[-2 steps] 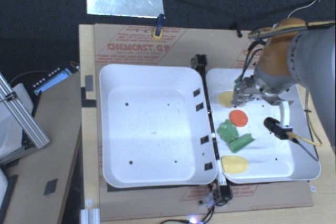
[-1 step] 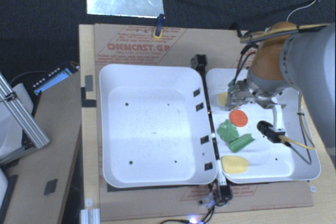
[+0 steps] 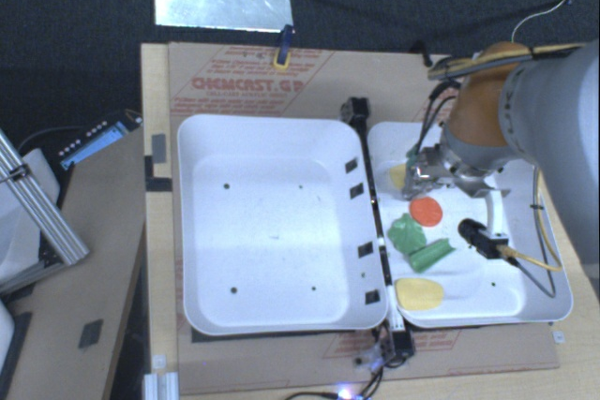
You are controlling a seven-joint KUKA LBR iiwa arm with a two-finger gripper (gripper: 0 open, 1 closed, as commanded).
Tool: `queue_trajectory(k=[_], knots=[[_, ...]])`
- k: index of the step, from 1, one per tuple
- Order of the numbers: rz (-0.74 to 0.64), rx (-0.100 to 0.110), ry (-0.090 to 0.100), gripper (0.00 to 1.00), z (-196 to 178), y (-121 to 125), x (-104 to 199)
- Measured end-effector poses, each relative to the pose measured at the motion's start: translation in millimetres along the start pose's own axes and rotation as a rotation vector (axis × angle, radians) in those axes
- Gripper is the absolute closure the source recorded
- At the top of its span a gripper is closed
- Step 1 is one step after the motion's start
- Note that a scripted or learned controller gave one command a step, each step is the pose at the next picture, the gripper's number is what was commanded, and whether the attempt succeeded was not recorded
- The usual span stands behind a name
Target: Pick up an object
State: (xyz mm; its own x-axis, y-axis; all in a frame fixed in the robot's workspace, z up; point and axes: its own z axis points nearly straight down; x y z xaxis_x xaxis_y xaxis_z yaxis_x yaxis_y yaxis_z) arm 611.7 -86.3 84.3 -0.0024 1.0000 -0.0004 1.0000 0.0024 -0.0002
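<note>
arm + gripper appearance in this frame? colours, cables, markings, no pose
The arm is a thick, smooth light-grey cylinder with an orange band above the wrist. Below the band sits a metallic silver gripper, partly blurred. Thin dark cables loop beside the band, and a yellow cable trails under the arm. No readable markings.

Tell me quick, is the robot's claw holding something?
Gripper: cannot be told; it sits low in the right bin, just above the orange disc.

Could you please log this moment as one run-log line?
arm: over right bin | gripper: above orange disc | green pieces, yellow piece: lying in bin
</note>
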Motion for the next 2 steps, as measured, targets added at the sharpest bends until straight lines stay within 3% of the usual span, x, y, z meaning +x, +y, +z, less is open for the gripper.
queue_trajectory(k=[2], knots=[[0.001,-0.003,0.000,1.00,-10.9,-4.5,2.6]])
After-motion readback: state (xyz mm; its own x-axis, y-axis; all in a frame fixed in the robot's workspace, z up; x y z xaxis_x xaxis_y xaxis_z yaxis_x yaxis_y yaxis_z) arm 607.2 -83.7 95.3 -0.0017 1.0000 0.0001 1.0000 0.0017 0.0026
